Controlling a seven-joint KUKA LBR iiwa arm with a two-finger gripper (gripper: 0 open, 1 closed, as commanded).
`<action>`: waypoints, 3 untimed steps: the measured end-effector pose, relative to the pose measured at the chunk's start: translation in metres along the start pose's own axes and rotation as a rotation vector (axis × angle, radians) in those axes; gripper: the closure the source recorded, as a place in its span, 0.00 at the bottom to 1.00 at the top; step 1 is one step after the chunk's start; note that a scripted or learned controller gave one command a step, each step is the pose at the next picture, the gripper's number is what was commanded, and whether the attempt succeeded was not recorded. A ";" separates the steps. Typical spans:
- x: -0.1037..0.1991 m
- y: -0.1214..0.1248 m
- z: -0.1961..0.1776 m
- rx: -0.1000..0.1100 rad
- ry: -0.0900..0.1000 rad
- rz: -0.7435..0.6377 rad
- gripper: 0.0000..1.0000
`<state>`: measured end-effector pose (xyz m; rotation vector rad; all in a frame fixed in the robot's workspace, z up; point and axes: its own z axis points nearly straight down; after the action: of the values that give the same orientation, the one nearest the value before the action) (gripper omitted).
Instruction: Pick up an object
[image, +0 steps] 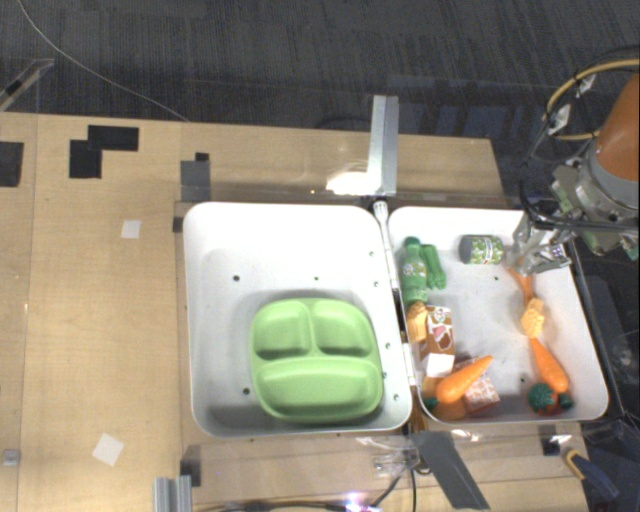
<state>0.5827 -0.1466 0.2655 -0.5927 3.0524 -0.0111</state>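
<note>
Two fingers (541, 252) hang near the right bin's (590, 400) far right corner; their state cannot be told. Just beside lies a small can (482, 249), judged light, rigid, slippery: best gripped across its round sides.

A pale wooden bench (90, 330) with black square marks (103, 148) stands on dark grey carpet (270, 50); a thin cable (100, 75) crosses the floor.
</note>
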 end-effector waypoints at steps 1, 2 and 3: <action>0.067 -0.021 0.094 -0.015 0.024 -0.305 1.00; 0.028 -0.051 0.051 -0.012 0.018 -0.413 1.00; -0.019 -0.053 0.044 -0.013 0.016 -0.363 1.00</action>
<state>0.6218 -0.1883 0.2230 -1.1407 2.9143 -0.0056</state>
